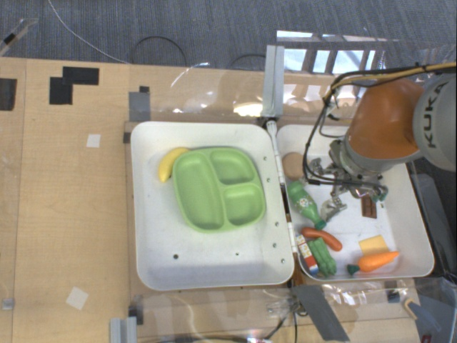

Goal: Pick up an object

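My gripper [334,207] hangs low over the middle of the right bin [421,252], under the orange wrist band. Just to its left lies a green bottle [304,201]. A small brown piece [368,207] lies just to its right. In front of it are a red sausage-shaped toy [322,238] and a green pickle-like toy [323,257]. A carrot [375,261] and a yellow block [373,245] sit in the near right corner. A brown round object [293,164] rests at the bin's far left. I see nothing held in the gripper.
The left bin [153,256] holds a green divided plate [218,188] with a banana [170,163] at its far left edge. A ridge [280,191] separates the two bins. Black cables [314,148] loop off the wrist. A metal post [272,77] stands behind the bins.
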Robot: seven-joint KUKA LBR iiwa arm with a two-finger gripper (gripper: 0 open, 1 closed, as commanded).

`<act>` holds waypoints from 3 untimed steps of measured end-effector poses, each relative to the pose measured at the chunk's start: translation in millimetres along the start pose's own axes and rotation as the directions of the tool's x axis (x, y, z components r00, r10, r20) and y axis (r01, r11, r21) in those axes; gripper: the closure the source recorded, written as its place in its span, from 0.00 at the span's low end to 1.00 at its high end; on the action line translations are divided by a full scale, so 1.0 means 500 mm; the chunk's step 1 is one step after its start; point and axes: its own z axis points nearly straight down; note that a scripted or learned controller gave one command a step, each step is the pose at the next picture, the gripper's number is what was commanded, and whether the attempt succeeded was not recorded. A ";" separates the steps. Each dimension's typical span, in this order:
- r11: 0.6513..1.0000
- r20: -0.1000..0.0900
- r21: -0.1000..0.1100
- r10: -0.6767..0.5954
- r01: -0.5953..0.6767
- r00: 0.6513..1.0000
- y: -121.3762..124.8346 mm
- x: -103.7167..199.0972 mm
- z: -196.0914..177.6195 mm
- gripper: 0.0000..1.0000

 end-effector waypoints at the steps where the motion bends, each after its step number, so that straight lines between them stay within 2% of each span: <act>1: 0.998 0.010 0.005 0.062 -0.062 0.998 0.038 0.125 0.008 0.00; 2: 0.966 0.003 0.006 -0.259 0.259 0.966 -0.136 0.112 0.012 0.00; 3: 0.944 0.005 0.004 -0.331 0.331 0.944 -0.012 0.167 0.009 0.00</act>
